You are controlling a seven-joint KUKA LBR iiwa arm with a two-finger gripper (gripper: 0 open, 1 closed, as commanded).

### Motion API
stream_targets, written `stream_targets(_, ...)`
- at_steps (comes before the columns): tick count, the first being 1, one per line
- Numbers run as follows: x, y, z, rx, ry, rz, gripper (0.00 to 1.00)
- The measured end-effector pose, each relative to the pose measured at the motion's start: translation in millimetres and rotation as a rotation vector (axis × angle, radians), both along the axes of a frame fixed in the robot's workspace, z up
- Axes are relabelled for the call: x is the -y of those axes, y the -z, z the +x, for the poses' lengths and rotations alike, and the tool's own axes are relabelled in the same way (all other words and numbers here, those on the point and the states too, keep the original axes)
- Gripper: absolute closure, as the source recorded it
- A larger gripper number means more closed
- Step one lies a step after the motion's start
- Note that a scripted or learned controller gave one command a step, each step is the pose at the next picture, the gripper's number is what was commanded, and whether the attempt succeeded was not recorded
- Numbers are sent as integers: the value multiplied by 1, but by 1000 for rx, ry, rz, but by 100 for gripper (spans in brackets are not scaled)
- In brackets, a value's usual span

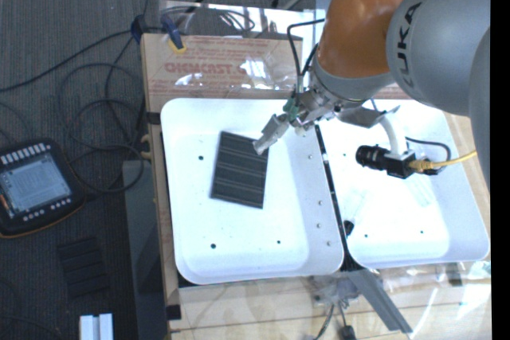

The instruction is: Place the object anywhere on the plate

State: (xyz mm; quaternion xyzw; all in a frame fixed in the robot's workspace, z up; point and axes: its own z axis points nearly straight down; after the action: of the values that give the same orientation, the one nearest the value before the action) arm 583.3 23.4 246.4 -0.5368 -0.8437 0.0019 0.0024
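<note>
Single overhead view. Two shallow white bins sit side by side on the surface: left bin [191,251], right bin [430,243], rims touching along the centre line.

Plate [241,169]: dark, ribbed, rectangular slab, lying flat in the left bin, slightly rotated, a little toward 12 o'clock from the bin's centre. Bare white floor surrounds it on all sides.

Arm enters from 3 o'clock, orange band [362,20] and grey housing sitting above the 12 o'clock end of the right bin. The gripper [267,139] slants down toward 8 o'clock across the shared rim, its grey tip over the plate's corner at about 1 o'clock. Cannot tell whether the tip touches the plate.

Jaws: too small and foreshortened to read; cannot tell how far apart they stand or whether anything is between them. No separate object can be made out at the tip.

A black cylindrical fitting [384,159] with a yellow cable hangs over the right bin.
</note>
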Motion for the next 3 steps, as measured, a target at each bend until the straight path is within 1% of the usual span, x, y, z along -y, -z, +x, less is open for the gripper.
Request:
stream_targets(1, 22, -83, -28, 4, -386, 1, 0)
stream_targets(2, -31, 10, 28, 0, -180, 1, 0)
stream_targets(3, -88, 61, 85, 0, -44, -1, 0)
